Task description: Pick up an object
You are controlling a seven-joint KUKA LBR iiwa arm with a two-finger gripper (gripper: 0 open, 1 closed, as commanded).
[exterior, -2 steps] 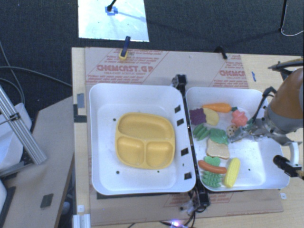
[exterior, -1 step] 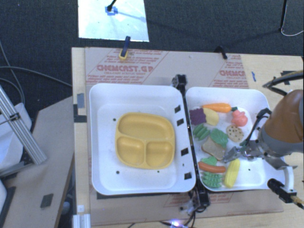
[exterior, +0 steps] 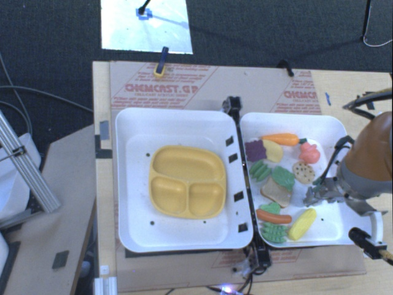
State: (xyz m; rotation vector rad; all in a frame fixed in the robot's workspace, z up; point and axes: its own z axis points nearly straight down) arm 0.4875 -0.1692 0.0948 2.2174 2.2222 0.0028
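The right bin [exterior: 331, 126] holds several toy foods: an orange carrot [exterior: 280, 139], a purple piece [exterior: 255, 150], a pink strawberry-like piece [exterior: 309, 153], a cookie [exterior: 303, 173], green leafy pieces [exterior: 283, 177], a bread slice [exterior: 276, 193], a red sausage [exterior: 274, 216], a yellow banana-like piece [exterior: 302, 224] and a green piece [exterior: 274, 232]. My gripper [exterior: 314, 195] reaches in from the right and hangs low over the bin floor, just right of the bread slice and above the yellow piece. Nothing is seen between its fingers.
The left bin [exterior: 132, 165] holds a yellow sectioned plate [exterior: 186, 181]. A black divider [exterior: 239, 165] runs between the bins. The orange-banded arm [exterior: 371, 158] covers the right bin's right side. A blue and yellow clamp [exterior: 161, 63] sits on the cardboard behind the bins.
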